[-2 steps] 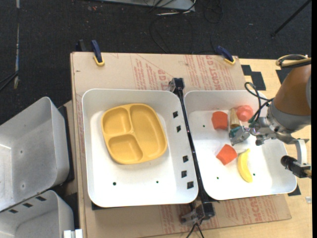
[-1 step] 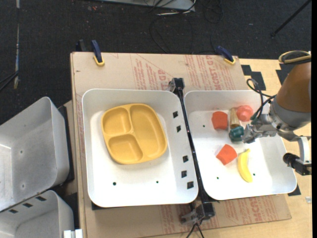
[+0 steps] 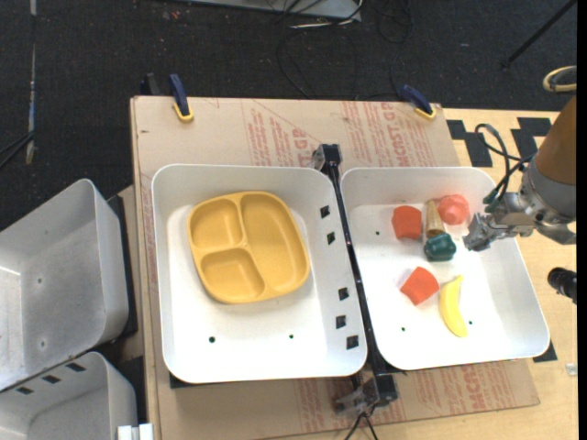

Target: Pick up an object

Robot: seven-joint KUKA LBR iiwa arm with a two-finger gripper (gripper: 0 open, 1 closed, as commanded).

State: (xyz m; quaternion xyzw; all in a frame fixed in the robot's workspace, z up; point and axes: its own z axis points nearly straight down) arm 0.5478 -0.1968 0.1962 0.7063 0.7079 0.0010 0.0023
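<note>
The right bin [image 3: 500, 342] holds several small objects. An orange-red block [image 3: 407, 222], a tan cylinder [image 3: 433, 217] and a pink-red round piece [image 3: 453, 209] lie in a row near its back. A dark teal object [image 3: 440, 247] sits just in front of them. Farther forward lie a red block [image 3: 420, 285] and a yellow banana [image 3: 452, 307]. My gripper [image 3: 481, 231] hangs at the bin's right side, just right of the teal object and the pink piece, with nothing seen between its fingers.
The left bin [image 3: 183, 337] carries a yellow three-compartment plate [image 3: 248, 246]. A black divider [image 3: 344, 255] runs between the bins. Grey tubs [image 3: 50, 273] stand at the far left. Clamps [image 3: 181, 99] hold the board's back edge.
</note>
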